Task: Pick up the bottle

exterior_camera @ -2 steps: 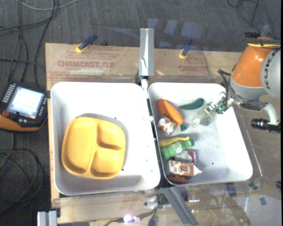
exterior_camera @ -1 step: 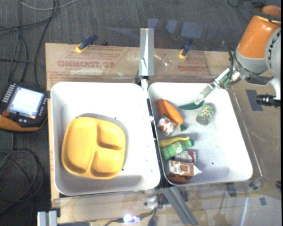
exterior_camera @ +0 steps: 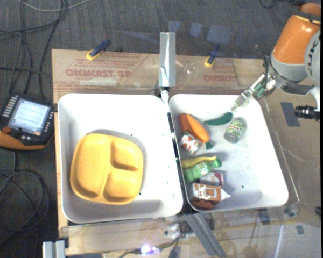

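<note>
The bottle (exterior_camera: 201,167) is green with a yellow neck and lies on its side in the lower left part of the right bin (exterior_camera: 258,171). It rests between a small red and white carton (exterior_camera: 190,143) above it and a brown box (exterior_camera: 207,192) below it. My gripper (exterior_camera: 243,101) hangs over the bin's upper right area, slanting down and left from the orange-banded wrist (exterior_camera: 294,39). Its tip is just above a green can (exterior_camera: 235,129) and well up and right of the bottle. Nothing shows in it.
An orange carrot (exterior_camera: 195,126) and a dark green pod (exterior_camera: 220,119) lie near the top of the right bin. The left bin (exterior_camera: 86,112) holds a yellow divided tray (exterior_camera: 107,167). A teach pendant (exterior_camera: 23,120) sits off the bench at the left.
</note>
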